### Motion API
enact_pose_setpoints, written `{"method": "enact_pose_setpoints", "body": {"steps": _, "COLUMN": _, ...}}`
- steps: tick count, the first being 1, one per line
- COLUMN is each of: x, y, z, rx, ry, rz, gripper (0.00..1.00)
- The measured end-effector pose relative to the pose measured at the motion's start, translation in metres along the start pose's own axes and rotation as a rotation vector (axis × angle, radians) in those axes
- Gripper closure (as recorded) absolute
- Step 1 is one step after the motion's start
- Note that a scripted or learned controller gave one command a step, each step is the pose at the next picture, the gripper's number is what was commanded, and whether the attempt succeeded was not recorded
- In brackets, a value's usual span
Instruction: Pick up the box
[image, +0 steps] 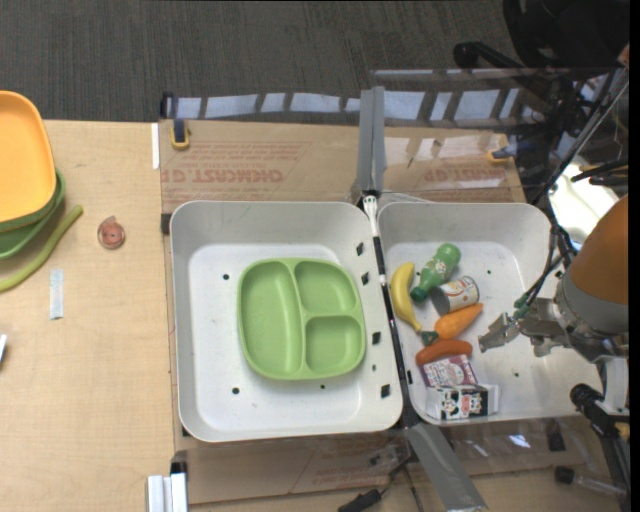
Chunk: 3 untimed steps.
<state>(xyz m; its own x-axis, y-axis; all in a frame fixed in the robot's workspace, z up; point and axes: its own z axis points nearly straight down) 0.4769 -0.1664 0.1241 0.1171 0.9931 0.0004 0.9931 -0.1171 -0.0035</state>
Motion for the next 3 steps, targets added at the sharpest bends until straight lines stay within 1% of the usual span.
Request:
{"method": "enact_pose_setpoints", "body": {"steps": 1, "x": 0.072, "y": -0.004, "z": 0.034, "rx": 0.0, "ry": 0.0, "rz": -0.079, "gripper": 0.0}}
{"method": "enact_pose_setpoints", "body": {"steps": 2, "x": 0.023, "y": -0.003, "z": 0.033, "rx": -0.002, "ry": -0.001, "rz": -0.076, "gripper": 0.0}}
{"method": "enact_pose_setpoints", "body": {"steps": 3, "x": 0.073, "y": -0.008, "z": 0.028, "rx": -0.001, "ry": 0.0, "rz": -0.302, "gripper": 0.0}}
